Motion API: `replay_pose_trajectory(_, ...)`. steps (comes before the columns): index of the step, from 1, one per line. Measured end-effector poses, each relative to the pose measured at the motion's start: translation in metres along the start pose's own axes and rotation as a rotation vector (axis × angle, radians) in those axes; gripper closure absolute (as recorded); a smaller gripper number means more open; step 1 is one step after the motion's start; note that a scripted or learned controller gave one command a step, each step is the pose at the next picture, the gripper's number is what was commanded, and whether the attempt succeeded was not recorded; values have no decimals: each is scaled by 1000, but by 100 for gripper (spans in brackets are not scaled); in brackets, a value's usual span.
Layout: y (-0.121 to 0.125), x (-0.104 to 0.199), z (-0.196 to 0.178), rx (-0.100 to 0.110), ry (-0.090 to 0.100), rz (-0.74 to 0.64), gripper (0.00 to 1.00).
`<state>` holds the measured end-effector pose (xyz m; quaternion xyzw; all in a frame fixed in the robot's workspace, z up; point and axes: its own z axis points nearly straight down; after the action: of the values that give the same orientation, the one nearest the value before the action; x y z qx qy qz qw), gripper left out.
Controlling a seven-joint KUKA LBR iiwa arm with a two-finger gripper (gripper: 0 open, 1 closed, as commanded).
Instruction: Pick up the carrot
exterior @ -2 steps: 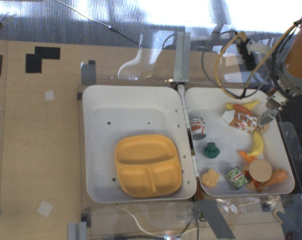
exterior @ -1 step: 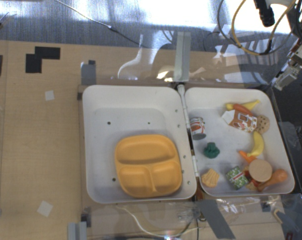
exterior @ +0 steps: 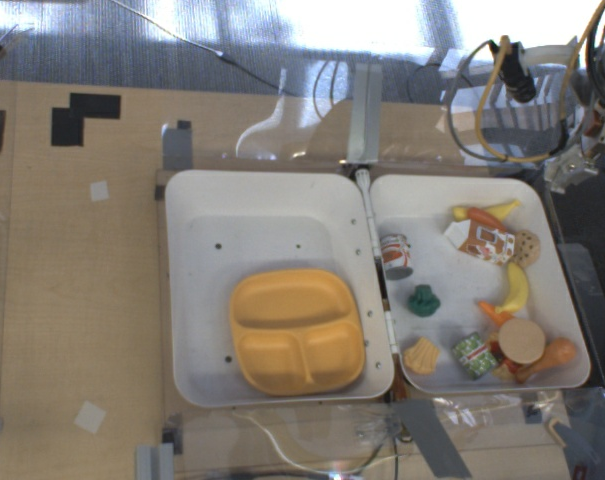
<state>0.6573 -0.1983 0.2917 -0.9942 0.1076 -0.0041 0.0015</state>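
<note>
One carrot (exterior: 489,313) is lying in the right bin (exterior: 432,218), toward the bench's near edge, well apart from the arm (exterior: 580,160). Two bananas (exterior: 518,288) are lying beside it.

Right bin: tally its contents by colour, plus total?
Right bin, as far as I can tell things apart in the clutter:
Orange: 3 (carrot, piece, bottom-corner item)
Yellow: 3 (two bananas, wedge)
Green: 2
Tan, round: 2
Red-white: 2
Total: 12
</note>
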Motion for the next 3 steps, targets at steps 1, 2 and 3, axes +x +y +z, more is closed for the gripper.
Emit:
replay_pose_trajectory(1, 3, 15, -41, 0, 5, -17, 100)
replay_pose_trajectory(2, -1, 10, 98, 1, -14, -6, 100)
replay_pose_trajectory(3, 7, 4, -18, -1, 10, 30, 100)
